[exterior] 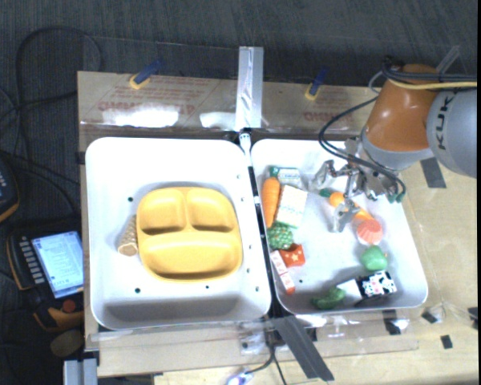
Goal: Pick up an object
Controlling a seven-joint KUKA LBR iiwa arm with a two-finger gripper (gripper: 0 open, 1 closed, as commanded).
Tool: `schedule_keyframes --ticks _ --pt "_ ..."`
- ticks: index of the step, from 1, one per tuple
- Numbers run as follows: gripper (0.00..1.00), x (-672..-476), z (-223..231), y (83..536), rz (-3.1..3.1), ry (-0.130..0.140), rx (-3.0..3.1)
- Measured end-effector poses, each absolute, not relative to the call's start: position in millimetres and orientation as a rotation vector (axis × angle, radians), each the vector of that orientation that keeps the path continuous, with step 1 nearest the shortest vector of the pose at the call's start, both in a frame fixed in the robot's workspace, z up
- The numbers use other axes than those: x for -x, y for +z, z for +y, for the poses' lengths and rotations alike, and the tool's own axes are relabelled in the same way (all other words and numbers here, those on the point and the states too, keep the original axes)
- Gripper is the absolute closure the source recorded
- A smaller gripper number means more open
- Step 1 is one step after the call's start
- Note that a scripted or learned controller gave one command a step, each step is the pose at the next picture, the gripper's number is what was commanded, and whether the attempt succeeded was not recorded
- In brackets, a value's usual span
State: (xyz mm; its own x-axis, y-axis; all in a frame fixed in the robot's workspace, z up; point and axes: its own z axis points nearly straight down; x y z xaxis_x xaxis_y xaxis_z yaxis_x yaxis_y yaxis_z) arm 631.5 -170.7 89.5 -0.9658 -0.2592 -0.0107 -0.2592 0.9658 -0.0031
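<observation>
My gripper [337, 192] hangs over the upper middle of the right bin [409, 247], its metal fingers [327, 171] spread open. A small orange piece [337, 200] lies right under it, and I cannot tell whether they touch. Close by to the lower right lie an orange-red fruit [369, 229] and a green ball [374, 257]. Along the bin's left side lie a carrot [270, 200], a white box [293, 207], a green checkered piece [280, 236] and a red box [293, 257]. A dark green piece [329, 298] and a black-and-white box [377, 285] sit at the front.
The left bin [104, 175] holds a yellow divided plate [190, 231] with a tan cone [128, 236] at its left edge. The divider [255, 215] between the bins runs just left of the carrot. Cables loop from the arm's orange band [397, 119] over the bin's far right corner.
</observation>
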Motion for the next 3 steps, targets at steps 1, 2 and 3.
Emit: schedule_keyframes --ticks 1,2,3 --pt "0.0 -577.2 -206.9 90.1 3.111 -0.005 0.345" --pt "1.0 -579.4 -206.5 101.3 3.106 -0.012 0.346" --pt "0.0 -579.3 -206.4 101.2 3.106 -0.012 0.346"
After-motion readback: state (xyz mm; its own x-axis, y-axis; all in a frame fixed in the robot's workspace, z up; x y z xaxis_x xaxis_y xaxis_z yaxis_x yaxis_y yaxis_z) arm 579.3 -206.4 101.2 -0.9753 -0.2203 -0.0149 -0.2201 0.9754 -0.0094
